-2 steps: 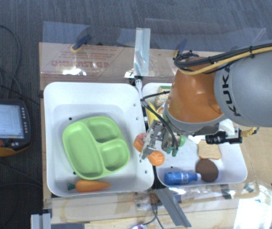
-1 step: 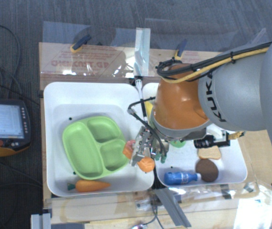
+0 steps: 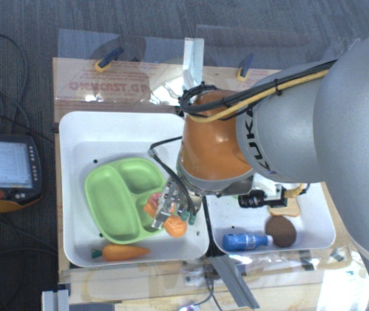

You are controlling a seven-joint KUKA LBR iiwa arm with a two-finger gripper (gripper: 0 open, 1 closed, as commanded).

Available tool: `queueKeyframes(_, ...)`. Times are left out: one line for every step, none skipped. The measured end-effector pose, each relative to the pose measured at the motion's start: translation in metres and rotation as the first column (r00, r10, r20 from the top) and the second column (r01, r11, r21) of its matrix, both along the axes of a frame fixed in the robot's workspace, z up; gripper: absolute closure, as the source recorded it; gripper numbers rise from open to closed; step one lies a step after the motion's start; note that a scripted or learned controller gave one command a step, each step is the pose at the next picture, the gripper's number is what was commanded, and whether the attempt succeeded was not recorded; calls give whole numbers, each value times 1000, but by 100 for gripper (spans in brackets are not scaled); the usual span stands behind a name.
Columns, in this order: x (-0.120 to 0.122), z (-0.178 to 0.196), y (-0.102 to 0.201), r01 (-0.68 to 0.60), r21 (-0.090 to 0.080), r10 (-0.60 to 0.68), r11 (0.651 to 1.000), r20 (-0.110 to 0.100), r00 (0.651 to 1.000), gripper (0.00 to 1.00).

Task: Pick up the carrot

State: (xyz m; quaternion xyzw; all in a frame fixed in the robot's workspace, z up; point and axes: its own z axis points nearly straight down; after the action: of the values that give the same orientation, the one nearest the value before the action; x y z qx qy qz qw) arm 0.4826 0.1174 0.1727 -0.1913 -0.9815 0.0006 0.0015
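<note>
Presently, the arm (image 3: 288, 128) reaches in from the right of the frame, its gripper (image 3: 171, 207) low over the right edge of the green divided tray (image 3: 116, 199) in the left bin (image 3: 74, 141). Whether the fingers are wide or narrow cannot be told. Orange and red pieces (image 3: 152, 204) lie just beside the gripper. The carrot (image 3: 123, 253) lies flat along the bin's lower edge, below the tray, apart from the gripper. In the right bin (image 3: 320, 232), a blue bottle (image 3: 244, 241) lies beside a brown round object (image 3: 280, 230).
</note>
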Motion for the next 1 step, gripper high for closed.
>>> queueKeyframes(7,136,14,-169,0,169,986,12,986,100)
